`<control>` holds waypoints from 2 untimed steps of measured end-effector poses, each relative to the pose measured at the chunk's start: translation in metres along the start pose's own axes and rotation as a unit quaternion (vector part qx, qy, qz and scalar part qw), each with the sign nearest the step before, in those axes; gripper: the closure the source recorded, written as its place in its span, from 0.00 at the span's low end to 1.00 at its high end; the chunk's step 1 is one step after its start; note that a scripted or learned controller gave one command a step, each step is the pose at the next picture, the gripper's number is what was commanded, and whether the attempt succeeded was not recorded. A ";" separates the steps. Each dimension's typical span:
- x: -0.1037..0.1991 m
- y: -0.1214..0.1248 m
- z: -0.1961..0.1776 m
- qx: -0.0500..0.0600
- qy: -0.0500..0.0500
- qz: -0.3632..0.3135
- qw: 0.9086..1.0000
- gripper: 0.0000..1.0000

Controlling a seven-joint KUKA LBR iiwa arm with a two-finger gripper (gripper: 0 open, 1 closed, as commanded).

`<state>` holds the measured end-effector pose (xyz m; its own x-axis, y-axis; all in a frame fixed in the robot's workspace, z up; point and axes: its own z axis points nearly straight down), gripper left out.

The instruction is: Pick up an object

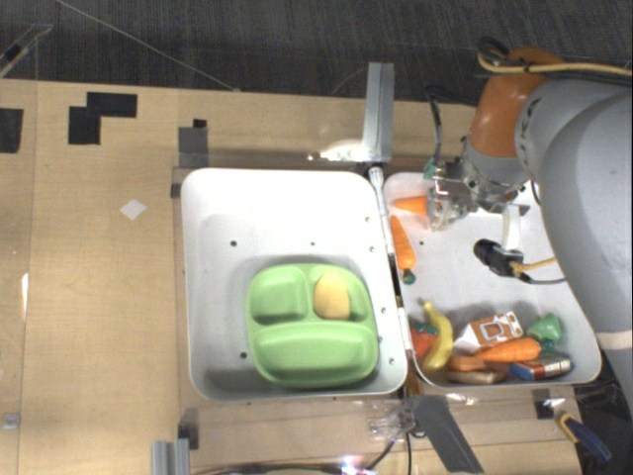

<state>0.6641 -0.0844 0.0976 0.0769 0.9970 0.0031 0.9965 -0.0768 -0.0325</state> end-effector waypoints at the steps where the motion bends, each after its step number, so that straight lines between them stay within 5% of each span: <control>1: 0.001 0.002 -0.002 -0.004 0.001 -0.001 1.000 0.00; 2: 0.003 0.003 0.008 -0.009 0.000 -0.029 1.000 0.00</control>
<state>0.6675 -0.0816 0.0892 0.0197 0.9998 0.0036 0.9997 -0.0196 -0.0138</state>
